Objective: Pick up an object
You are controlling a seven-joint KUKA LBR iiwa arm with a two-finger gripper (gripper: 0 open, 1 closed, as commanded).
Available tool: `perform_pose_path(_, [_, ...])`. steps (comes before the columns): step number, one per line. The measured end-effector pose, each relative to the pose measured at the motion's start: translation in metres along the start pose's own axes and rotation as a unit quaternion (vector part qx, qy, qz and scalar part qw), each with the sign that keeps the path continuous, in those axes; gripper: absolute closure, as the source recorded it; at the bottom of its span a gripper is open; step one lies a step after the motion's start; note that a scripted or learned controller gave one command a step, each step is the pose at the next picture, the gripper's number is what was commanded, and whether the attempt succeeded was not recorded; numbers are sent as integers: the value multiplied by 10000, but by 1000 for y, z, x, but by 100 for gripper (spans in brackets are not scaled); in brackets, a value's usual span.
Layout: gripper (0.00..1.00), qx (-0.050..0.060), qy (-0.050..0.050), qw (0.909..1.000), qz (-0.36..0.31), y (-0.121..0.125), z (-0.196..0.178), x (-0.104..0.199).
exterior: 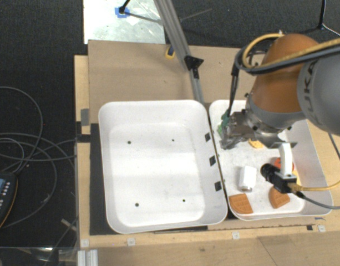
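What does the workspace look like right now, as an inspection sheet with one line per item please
Surface: brown bench bearing left bin and right bin side by side.
Job's things: in the right bin, a white block, two orange-brown pieces near the front, a yellow-orange piece and something green by the gripper.
Clutter: nothing seen.
Grippers: gripper low over the right bin's rear left; grasp unclear.
Cables: yellow cable at the wrist; black cables on the floor.
Surroundings: dark carpet, tripod leg, pendant.
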State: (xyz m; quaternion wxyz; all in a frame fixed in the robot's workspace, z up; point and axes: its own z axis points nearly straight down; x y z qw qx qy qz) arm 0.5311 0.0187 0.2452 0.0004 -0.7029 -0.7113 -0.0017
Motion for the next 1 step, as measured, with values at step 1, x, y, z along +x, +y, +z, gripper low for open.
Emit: perform_pose_path(1, [100, 11, -1, 10000, 4, -10, 14, 52])
